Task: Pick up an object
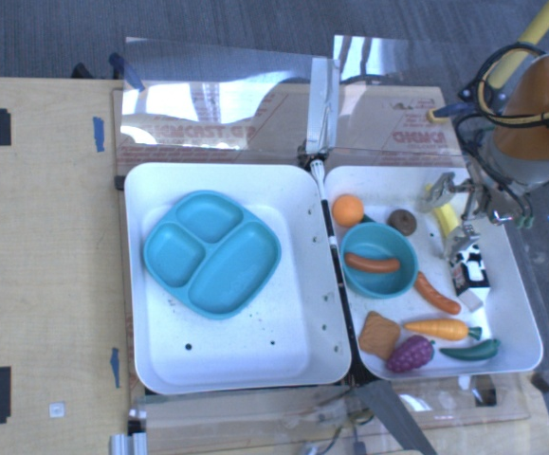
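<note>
Yellow plastic, seemingly a small yellow piece (446, 220), is seen just beside the tool (466, 218) in the right bin (521, 297), but whether the tool is apart or together cannot be told. A miss is risked, since the black-and-white block (469, 271) and sausage (436, 293) are crowded close by.

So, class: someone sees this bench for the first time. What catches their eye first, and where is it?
Probably the blue divided plate, alone in the left bin. Next the crowded right bin: a blue bowl holding a sausage, an orange just behind it, and a carrot and purple grapes near the front. The arm's hand hangs over that bin's far right side.
</note>
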Robot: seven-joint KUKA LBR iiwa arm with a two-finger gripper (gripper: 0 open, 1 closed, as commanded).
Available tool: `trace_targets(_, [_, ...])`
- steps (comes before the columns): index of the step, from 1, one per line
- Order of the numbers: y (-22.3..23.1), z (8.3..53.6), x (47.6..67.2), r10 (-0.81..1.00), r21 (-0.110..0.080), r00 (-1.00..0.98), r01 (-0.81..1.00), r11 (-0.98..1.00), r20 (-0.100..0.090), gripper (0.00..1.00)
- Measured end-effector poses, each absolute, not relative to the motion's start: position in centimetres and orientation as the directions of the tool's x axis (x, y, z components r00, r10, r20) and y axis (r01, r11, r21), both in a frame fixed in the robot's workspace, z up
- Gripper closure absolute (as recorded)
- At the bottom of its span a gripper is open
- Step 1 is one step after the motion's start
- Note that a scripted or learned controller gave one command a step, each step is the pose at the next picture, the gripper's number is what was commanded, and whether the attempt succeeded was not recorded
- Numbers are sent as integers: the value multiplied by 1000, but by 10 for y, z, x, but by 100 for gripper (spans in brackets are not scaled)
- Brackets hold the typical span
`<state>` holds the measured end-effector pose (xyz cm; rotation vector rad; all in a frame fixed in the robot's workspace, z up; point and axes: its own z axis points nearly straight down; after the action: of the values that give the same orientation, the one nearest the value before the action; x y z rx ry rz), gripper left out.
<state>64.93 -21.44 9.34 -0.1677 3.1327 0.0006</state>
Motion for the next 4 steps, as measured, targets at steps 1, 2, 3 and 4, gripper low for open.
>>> trace_targets(1, [-219, 88, 668, -119, 3, -993, -119, 993, 1, 0])
trace_targets(2, [-222, 88, 646, -48, 0, -999, -48, 999, -6, 0])
trace_targets(3, [-220, 103, 651, -50, -4, -999, -50, 999, -20, 100])
trace_targets(4, [-220, 100, 645, -50, 4, -999, -50, 999, 7, 0])
